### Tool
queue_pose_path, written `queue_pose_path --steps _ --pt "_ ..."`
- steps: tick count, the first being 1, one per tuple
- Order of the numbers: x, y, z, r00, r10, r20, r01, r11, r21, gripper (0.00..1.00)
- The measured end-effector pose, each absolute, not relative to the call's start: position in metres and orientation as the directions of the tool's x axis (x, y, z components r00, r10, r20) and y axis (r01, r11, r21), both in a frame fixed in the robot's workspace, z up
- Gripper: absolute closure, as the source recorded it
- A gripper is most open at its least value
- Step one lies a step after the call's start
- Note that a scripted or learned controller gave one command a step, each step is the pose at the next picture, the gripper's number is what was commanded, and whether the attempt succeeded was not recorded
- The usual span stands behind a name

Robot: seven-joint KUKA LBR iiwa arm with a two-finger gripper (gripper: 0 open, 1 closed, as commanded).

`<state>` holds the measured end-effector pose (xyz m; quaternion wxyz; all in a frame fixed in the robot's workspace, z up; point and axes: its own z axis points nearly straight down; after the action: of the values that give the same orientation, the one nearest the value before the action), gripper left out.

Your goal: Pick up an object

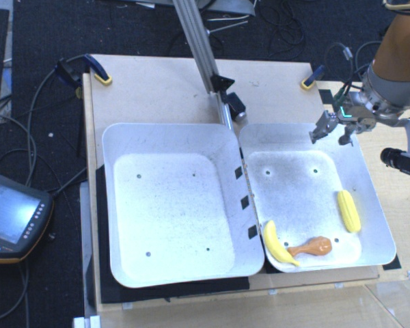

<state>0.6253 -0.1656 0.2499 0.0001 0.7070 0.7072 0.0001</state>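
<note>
The gripper (pixel 333 130) hangs with its fingers spread and nothing between them, over the far rim of the right bin (pixel 369 203). The 3 pickable things, corn cob (pixel 348 211), banana (pixel 275 243) and drumstick (pixel 311 247), lie well below it, near the front wall.

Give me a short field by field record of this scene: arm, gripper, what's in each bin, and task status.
arm: enters from the right, above the right bin's far right corner
gripper: open, holding nothing
right bin: banana, orange drumstick-shaped toy, corn cob, all near its front edge
left bin: no objects seen
task status: nothing picked up yet
</note>
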Motion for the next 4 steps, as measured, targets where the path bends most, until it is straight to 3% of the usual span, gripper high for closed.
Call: queue_pose_path --steps 1,3,4 --pt "0.625 -0.166 0.25 0.0 1.0 0.0 1.0 0.0 0.0 0.0" --pt "0.618 -0.176 0.158 0.0 1.0 0.001 1.0 0.0 -0.004 0.0" --pt "0.624 -0.169 0.103 -0.001 1.0 0.001 1.0 0.001 -0.005 0.0"
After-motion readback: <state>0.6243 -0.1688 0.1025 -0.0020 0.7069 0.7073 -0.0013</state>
